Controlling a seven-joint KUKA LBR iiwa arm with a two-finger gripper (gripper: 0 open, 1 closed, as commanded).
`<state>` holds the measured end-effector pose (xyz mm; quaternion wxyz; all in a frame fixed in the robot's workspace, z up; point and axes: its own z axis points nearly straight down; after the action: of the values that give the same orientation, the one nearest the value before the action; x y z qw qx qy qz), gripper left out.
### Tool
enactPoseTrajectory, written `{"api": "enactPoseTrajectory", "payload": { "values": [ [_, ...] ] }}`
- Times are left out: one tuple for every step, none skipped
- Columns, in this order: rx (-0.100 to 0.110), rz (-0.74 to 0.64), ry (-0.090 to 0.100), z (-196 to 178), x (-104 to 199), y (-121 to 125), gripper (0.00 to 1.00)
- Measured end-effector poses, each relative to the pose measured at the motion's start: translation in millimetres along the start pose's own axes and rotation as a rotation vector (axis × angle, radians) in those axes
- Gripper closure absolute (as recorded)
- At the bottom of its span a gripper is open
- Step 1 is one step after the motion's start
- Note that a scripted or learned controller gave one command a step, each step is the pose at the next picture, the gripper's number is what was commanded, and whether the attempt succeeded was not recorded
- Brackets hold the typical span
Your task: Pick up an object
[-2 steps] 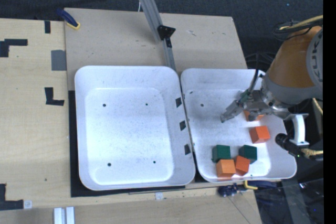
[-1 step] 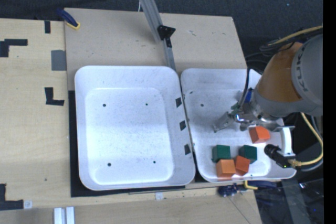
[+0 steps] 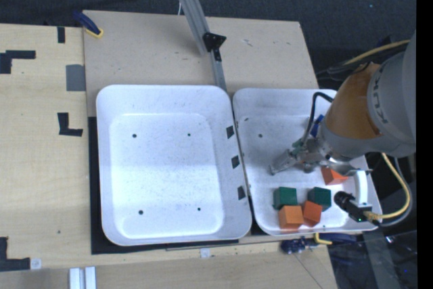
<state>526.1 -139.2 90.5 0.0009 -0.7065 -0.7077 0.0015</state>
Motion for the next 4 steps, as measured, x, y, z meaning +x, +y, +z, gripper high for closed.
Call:
{"api": "enactPoseTrajectory", "payload": {
  "values": [
    [0.001,-0.001,0.003,-10.4,1.0,-0.1,1.0],
    [-0.008,0.0,0.0,-73.1,-1.8,-0.2,1.0],
    [-0.007,0.001,-0.001,-121.6,-10.7,-3.1,1.0],
    [-0.006,0.0,0.0,-150.3,-10.4,-2.3,1.0]
  ]
}}
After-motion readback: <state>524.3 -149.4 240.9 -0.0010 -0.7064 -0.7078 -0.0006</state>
